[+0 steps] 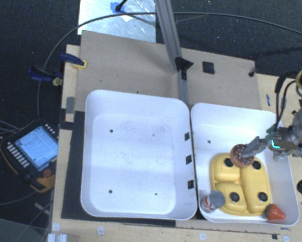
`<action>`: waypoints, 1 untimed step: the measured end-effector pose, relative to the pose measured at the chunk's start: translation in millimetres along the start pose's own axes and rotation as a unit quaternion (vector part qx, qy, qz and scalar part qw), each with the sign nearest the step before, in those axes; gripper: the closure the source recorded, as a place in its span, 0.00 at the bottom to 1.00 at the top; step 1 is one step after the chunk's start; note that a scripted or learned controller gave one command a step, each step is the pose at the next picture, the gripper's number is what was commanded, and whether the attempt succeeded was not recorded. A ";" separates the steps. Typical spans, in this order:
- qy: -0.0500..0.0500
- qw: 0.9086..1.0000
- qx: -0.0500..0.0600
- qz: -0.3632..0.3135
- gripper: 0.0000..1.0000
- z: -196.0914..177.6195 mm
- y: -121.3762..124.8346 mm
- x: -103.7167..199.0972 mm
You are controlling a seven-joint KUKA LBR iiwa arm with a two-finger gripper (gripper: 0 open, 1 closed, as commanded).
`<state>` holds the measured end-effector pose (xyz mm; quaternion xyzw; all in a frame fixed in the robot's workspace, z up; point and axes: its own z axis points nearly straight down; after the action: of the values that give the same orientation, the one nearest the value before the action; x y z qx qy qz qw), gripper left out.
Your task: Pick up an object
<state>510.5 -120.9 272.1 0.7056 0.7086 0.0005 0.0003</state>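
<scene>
In the right-hand shallow white plastic bin [237, 125], the arm's two-finger gripper [246, 151] is reaching in from the right edge, its slim grey fingers slanting down and to the left. Right at its tip a small round brown ring with pale speckles, shaped like a doughnut [239, 155], is lying on the upper edge of a big yellow plastic moulded block [240, 184] with dark round holes in its top. The gripper's tip is overlapping the ring, yet whether the ring is sitting between the fingers is not clear, and I cannot tell whether those fingers are spread or pressed together. Below the gripper, the yellow block is filling the lower half of that bin. Further below and to the gripper's left, a small grey-capped cylinder with a red and white side [213, 201] is resting against the block's lower left corner. Below and to the gripper's right, a small red strawberry-like toy [275, 213] is lying in the bin's lower right corner, just beside the block. Well to the gripper's left, the second white bin [136, 110] is sitting on the brown table [130, 66], touching the first bin along its side.
</scene>
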 end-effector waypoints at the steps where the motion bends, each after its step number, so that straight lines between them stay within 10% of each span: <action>1: 0.000 1.000 0.000 0.000 0.00 -0.4 0.2 0.0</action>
<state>510.7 -120.9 272.5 0.7055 0.7087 0.0008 0.0007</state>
